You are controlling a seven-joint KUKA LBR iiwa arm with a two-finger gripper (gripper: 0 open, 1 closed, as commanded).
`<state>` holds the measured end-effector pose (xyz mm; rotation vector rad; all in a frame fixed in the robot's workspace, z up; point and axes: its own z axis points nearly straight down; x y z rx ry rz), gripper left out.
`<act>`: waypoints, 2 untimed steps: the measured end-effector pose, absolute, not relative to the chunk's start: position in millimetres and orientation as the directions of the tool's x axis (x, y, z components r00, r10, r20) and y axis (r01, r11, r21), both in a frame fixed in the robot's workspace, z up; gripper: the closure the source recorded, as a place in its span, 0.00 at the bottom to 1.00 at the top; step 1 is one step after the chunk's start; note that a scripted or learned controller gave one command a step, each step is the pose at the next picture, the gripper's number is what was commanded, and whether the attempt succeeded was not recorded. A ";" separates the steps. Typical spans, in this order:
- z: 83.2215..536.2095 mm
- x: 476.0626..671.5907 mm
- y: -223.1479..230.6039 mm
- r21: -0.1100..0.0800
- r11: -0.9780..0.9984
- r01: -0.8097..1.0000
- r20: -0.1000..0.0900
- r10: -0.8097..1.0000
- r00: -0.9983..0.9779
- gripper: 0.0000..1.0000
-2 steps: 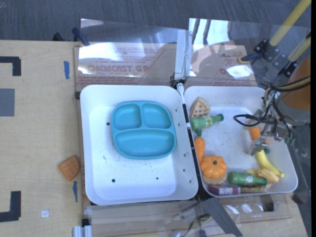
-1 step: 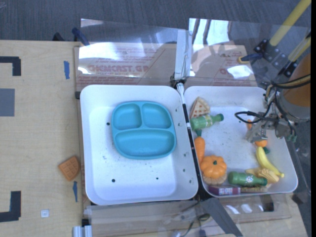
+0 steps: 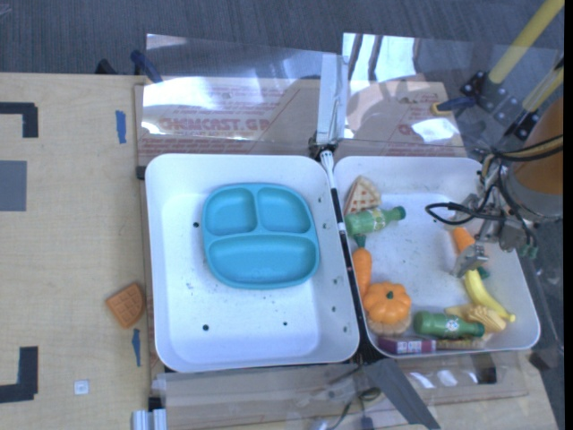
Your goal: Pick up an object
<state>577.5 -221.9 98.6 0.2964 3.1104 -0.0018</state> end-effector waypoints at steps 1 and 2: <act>88.2 567.1 -221.9 0.002 0.982 0.191 -0.009 0.191 -0.981 0.00; 99.2 570.1 -222.1 0.000 0.982 0.191 -0.018 0.191 -0.981 1.00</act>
